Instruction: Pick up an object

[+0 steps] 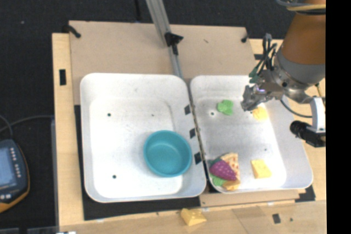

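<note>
over the right bin point(285, 172), near its far right side, the gripper point(251, 101) hangs low on the one grey arm point(304, 46) with its orange band. i cannot tell from this view whether it is clenched or released, and nothing can be seen gripped in it. two white bins sit side by side on the bench point(63, 118), touching along their shared middle edge.

taking the gripper as the landmark: one small yellow piece point(260, 114) lies just beside it on the near side, partly under the wrist. one green piece point(225, 107) lies near it toward the left bin. one yellow block point(260, 169) sits well apart from it, toward the near edge of the same bin. one purple grape bunch point(224, 170) with a green bit, and one orange-yellow wedge point(230, 160) touching it, lie well apart in that bin's near left corner.

one blue bowl point(166, 153) stands upright in the left bin point(104, 96), far from the gripper. one more yellow wedge point(192, 217) lies outside both bins on the bench's near edge.
</note>
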You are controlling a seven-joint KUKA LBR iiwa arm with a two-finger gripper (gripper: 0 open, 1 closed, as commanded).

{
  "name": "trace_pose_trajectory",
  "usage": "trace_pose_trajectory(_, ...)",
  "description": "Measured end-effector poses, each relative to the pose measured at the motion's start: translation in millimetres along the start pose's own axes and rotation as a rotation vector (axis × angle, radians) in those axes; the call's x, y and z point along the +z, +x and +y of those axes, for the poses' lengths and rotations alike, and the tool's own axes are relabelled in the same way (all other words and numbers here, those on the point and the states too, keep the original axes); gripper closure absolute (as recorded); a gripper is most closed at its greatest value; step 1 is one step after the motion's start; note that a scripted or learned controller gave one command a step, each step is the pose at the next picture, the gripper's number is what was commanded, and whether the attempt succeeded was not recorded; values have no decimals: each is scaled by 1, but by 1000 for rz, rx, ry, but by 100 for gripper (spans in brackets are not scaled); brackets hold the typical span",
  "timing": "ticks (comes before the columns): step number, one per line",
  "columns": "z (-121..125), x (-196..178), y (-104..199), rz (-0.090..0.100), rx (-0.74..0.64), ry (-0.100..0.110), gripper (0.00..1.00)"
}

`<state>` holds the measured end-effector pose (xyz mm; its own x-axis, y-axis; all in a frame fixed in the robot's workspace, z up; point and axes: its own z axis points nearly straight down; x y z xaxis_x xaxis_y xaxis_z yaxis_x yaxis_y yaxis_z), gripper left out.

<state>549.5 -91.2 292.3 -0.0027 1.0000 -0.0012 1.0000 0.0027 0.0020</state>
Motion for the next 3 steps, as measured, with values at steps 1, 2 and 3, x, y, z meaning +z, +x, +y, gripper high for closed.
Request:
trace_pose_trajectory(1,11,17,45,0,1,2,100)
trace_pose_trajectory(2,28,14,94,1,0,1,100)
trace_pose_trajectory(3,34,21,142,0,0,0,100)
